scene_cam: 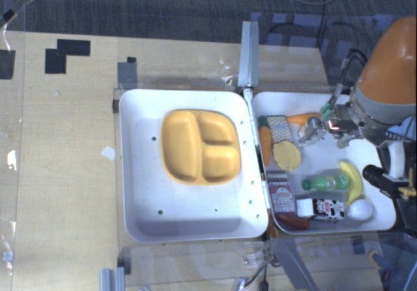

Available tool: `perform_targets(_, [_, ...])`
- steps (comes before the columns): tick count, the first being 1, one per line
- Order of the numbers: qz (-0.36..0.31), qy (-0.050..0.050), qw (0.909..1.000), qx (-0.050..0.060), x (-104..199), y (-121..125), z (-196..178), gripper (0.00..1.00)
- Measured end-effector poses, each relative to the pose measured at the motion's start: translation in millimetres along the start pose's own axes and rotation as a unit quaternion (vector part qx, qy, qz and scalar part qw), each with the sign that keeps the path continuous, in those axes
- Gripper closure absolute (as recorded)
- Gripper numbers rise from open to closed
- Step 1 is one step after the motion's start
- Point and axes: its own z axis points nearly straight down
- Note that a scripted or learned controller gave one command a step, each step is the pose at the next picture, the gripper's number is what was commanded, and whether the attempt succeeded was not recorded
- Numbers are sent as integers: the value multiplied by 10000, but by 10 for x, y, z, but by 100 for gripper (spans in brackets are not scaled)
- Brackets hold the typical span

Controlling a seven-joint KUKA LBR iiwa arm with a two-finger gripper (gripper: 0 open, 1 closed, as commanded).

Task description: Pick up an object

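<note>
While the arm reaches in from the right over the right bin (384,221), its gripper (311,131) hangs low at the bin's upper middle, beside the small orange carrot (301,118) lying near the back wall. Whether anything sits between its metal parts cannot be told; the fingers blur together at this slant, so its opening cannot be judged.

That small carrot looks like the nearest candidate. It lies with its long axis roughly left to right, the narrower end seemingly toward the gripper. It is probably a light, stiff plastic toy with a smooth skin that may slip, so a hold across its thicker middle, jaws square to the long axis, seems safest.

Other things lie in the same bin: a larger carrot (265,142) pointing up and down along the left wall, a round yellow disc (287,155), a green bottle (324,183) lying sideways, a banana (352,181) curving beside it, and a white egg (360,210).

A yellow divided tray (199,146) rests in the left bin (140,172).
</note>
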Motion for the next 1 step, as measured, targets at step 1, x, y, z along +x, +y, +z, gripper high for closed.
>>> perform_targets(1, [-491, -2, 9988, 0, -75, 174, 376, 0])
